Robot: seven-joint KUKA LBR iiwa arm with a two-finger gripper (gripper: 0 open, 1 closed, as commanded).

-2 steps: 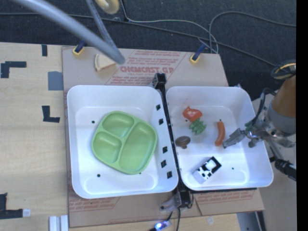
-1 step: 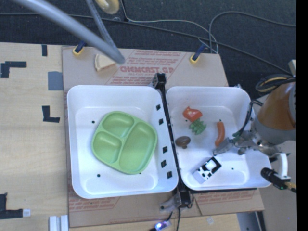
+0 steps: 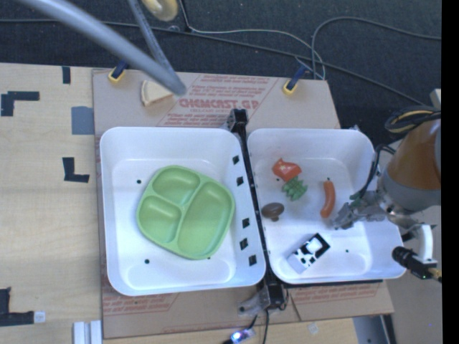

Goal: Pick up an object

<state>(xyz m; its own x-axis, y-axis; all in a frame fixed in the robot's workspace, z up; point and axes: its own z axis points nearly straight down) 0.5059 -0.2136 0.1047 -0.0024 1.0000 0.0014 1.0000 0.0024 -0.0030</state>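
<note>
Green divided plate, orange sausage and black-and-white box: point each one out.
green divided plate (image 3: pixel 186 211), camera view, on the ridge between its compartments.
orange sausage (image 3: pixel 328 198), camera view, middle of its length.
black-and-white box (image 3: pixel 308 253), camera view, centre of its top face.

The surface is light wood with dark tape marks on its left part. A brown cardboard sheet with red print lies on it, held by yellow clamps. Behind is dark carpet floor, with thin black cables running across it.
</note>
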